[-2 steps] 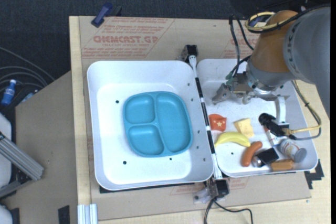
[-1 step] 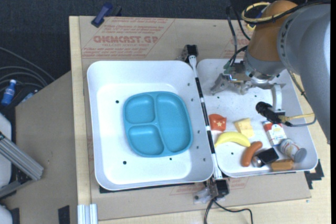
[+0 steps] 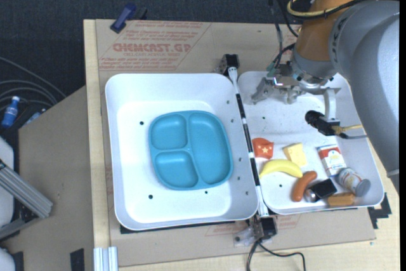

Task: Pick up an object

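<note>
The arm point(image 3: 355, 28) reaches in from the right, its gripper point(image 3: 279, 91) low over the far end of the right bin point(image 3: 273, 114); whether the jaws grasp anything cannot be told. That bin's near end holds a banana point(image 3: 281, 168), sausage point(image 3: 303, 185), cheese point(image 3: 295, 153) and bottle point(image 3: 353, 180). The left bin point(image 3: 127, 98) holds a blue tray point(image 3: 189, 149).

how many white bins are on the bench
2. The left bin holds a blue divided plate. The right bin holds the small objects, among them a banana, with the arm reaching over its far end.
</note>
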Controlling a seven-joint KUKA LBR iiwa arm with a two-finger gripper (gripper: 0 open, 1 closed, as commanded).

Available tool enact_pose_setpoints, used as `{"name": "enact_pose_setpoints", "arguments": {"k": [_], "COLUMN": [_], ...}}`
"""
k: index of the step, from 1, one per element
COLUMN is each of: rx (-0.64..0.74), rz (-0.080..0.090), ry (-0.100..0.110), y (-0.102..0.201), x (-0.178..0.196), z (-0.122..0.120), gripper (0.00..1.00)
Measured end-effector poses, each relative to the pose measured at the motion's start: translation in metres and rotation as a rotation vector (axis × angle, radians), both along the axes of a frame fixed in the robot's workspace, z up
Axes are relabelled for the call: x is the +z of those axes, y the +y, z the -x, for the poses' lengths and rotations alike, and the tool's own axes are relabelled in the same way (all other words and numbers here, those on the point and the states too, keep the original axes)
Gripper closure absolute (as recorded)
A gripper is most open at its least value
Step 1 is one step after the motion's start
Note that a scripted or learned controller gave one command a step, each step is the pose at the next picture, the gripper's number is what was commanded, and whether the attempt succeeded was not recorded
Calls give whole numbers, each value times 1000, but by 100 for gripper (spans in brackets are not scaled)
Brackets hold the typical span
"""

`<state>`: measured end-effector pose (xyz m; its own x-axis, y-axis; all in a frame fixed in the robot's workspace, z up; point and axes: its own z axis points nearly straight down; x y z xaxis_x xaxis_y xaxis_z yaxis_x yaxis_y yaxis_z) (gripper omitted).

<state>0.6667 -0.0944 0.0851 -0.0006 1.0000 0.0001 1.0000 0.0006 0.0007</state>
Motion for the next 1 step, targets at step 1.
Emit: {"name": "enact_pose_setpoints", "arguments": {"k": [1], "rx": [-1], "rz": [0], "ry": [3], "y": [-1], "x": [-1], "z": [50], "gripper": [0]}}
